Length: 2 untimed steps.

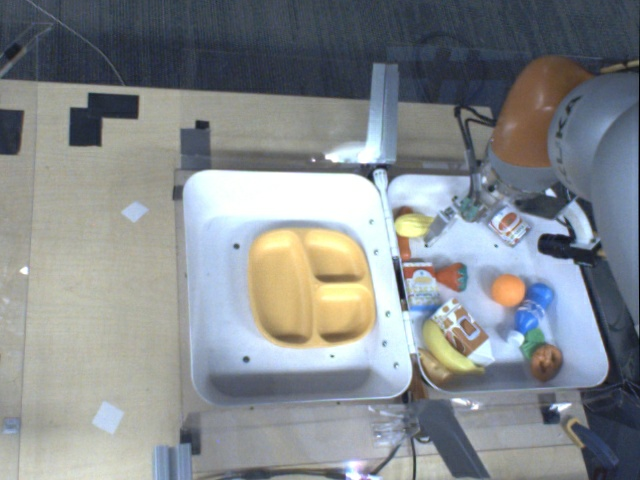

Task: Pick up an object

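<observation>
Objects are crowded in the right bin (596,360). Whether the jaws are released or clenched cannot be told; the gripper (447,218) is poised just right of a banana (412,225). A miss could be caused by neighbouring items being nudged.

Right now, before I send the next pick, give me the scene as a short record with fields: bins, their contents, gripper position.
left bin: shallow white bin holding a yellow plastic divided tray
right bin: shallow white bin with mixed small items
right bin contents: yellow banana, round orange fruit, blue bottle-like item, small red and white packet, brown and white carton
gripper: two-finger gripper low over the back left of the right bin
grasp: cannot tell
</observation>
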Each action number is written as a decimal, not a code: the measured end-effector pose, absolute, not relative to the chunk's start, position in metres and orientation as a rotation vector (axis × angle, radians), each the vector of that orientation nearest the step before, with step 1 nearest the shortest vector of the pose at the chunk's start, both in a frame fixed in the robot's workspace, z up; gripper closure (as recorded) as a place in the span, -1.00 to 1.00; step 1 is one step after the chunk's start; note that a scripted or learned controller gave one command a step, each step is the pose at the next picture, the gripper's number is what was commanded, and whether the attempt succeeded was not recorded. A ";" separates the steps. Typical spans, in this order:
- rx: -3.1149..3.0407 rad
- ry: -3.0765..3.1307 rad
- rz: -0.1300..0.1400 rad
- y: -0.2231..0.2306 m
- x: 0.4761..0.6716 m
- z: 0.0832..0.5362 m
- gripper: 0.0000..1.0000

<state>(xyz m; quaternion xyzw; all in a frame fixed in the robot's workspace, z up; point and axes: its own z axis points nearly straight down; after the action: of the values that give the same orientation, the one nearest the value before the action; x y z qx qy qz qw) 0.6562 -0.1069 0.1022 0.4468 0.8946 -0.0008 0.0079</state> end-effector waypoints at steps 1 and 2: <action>1.542 2.747 0.006 -0.117 0.669 0.094 -1.00; 1.806 2.562 0.007 -0.093 0.645 0.088 -1.00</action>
<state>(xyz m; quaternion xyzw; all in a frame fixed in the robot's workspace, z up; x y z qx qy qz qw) 0.6451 -0.0928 0.0877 0.5761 0.8174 0.0024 0.0034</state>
